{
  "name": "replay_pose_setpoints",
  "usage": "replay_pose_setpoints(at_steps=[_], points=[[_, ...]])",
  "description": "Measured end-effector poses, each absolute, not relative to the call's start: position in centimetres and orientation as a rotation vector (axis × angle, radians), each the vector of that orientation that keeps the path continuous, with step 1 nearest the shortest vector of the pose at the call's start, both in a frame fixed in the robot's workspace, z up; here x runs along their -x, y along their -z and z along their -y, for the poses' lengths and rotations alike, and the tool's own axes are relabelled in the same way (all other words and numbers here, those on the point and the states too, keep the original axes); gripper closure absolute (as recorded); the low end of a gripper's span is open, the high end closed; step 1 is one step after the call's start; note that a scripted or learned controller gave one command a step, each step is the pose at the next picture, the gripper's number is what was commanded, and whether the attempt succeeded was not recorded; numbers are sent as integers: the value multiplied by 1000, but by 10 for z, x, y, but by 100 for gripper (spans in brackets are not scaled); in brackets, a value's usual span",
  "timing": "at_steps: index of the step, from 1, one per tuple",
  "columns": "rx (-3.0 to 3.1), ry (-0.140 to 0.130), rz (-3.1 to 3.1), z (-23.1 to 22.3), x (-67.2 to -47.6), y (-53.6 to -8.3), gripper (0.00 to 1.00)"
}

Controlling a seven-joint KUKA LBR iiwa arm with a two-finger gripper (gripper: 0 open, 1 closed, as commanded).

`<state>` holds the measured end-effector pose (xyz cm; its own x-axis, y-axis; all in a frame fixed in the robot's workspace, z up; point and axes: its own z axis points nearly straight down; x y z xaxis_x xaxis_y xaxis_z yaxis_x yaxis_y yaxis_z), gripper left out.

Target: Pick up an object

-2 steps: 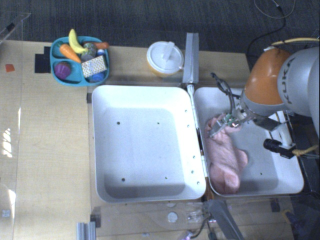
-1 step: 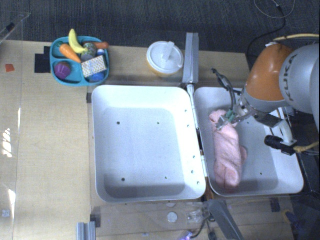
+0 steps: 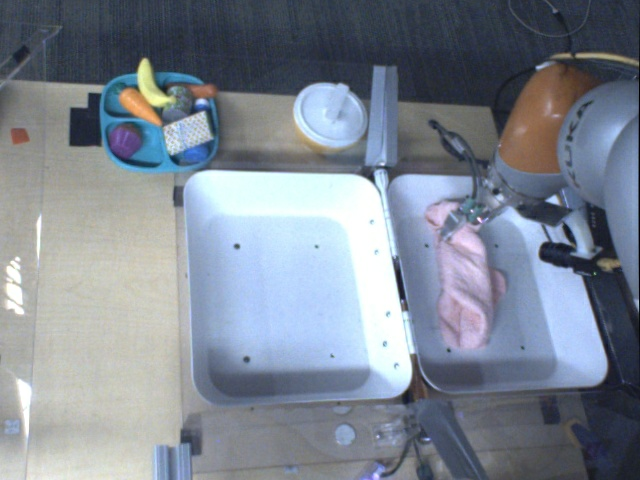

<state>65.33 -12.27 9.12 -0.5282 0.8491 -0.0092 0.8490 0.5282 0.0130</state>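
A pink cloth [image 3: 467, 286] lies crumpled lengthwise in the right white bin [image 3: 560, 363], running from the bin's back left toward its front. My gripper [image 3: 466, 214] reaches in from the right and is down at the cloth's far end, touching or just above its upper edge. The grey arm with its orange band [image 3: 540, 118] stands over the bin's back right corner. The gripper's tip is small and partly merged with the cloth.
The left white bin [image 3: 290, 288] sits beside the right one. Behind the bins, a blue divided tray [image 3: 113, 160] holds toy food, a yellow cup with a white lid [image 3: 330, 116] stands nearby, and a grey metal post [image 3: 381, 118] is between the bins.
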Motion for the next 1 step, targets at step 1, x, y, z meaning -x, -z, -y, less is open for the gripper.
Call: replay_pose_setpoints(at_steps=[1], points=[[-1616, -10, -2681, 61, -671, -188, 100]])
